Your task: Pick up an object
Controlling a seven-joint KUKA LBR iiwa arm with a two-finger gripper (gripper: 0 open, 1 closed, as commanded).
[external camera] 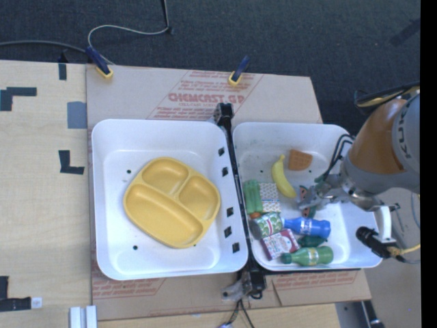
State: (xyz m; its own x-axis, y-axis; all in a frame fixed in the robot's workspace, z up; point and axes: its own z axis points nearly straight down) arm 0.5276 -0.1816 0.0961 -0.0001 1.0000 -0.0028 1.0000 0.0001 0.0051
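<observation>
tray (171, 202) — yellow | banana (282, 178) — yellow | bottle (307, 227) blue | bins (109, 183) white

Gripper (308, 198) low in right bin (293, 132) beside banana (282, 176); yellow tray (172, 201) in left bin (109, 183).

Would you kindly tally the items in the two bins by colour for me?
Yellow: 2, the divided tray and the banana
Orange: 1, the wedge
Green: 3, the packet, the can and the bottle
Blue: 1, the bottle
Red and white: 1, the pouch
Total: 8
</observation>
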